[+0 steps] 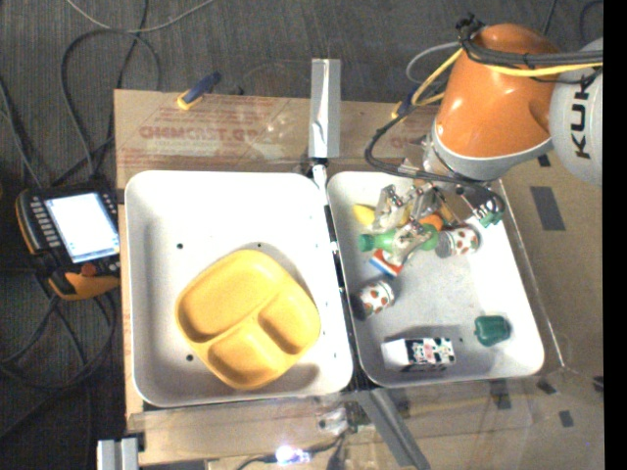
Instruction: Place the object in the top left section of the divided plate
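Note:
A yellow divided plate lies tilted in the left bin, with three sections. My gripper hangs under the orange wrist, low over a cluster of small things at the back of the right bin. That cluster holds a green bottle-shaped toy, a yellow piece, an orange bit and a red-and-white can. The gripper's metal parts overlap the cluster, so I cannot make out whether anything sits between them.
The right bin also holds a spotted red-and-white can, a red-white-blue piece, a dark green cup and a white patterned box. A handheld pendant lies left of the bins. Cables run behind the bench.

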`<control>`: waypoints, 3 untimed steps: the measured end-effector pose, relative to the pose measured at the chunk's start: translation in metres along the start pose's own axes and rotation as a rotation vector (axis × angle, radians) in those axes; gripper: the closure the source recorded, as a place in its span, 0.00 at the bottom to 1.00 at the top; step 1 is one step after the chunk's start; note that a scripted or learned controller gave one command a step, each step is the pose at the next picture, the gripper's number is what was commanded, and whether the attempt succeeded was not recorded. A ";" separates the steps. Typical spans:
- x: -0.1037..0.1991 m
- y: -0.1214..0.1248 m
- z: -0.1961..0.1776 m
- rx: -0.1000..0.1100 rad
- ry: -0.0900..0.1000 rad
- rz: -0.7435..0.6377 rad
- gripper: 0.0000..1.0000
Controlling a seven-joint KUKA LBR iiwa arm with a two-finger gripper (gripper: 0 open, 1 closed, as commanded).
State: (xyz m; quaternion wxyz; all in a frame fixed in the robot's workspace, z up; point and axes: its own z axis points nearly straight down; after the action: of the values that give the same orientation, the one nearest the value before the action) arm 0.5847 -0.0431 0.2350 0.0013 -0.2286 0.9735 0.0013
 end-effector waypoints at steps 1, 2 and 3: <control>0.001 0.059 0.026 0.001 0.001 -0.092 1.00; 0.015 0.101 0.037 0.000 0.003 -0.203 1.00; -0.006 0.074 0.036 0.003 0.002 -0.227 1.00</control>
State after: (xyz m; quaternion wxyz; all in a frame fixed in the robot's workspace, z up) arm 0.5573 0.0258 0.1989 0.0008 -0.3373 0.9414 -0.0003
